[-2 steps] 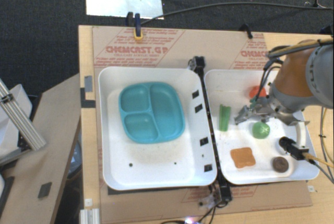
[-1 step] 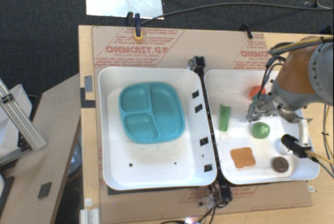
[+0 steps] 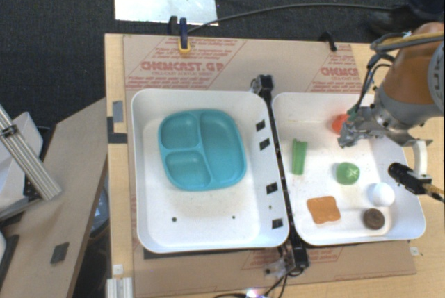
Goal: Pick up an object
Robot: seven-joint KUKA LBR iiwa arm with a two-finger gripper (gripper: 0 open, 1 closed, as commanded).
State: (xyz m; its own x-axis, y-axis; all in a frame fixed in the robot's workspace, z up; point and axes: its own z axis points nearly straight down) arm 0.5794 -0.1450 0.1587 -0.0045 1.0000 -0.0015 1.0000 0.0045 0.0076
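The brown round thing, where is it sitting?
The brown round thing lies in the right bin's near right corner, just below the white ball.

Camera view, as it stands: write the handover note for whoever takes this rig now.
Gripper: low over the back of the right bin, beside the orange-red object; nothing seen held.
Right bin: green stick near the left wall, green ball mid-bin, white ball, brown round piece, orange flat piece toward the front.
Left bin: teal divided tray.
Done: no object lifted.
Left: grasp one object, probably the orange-red one nearest the gripper, and lift it.
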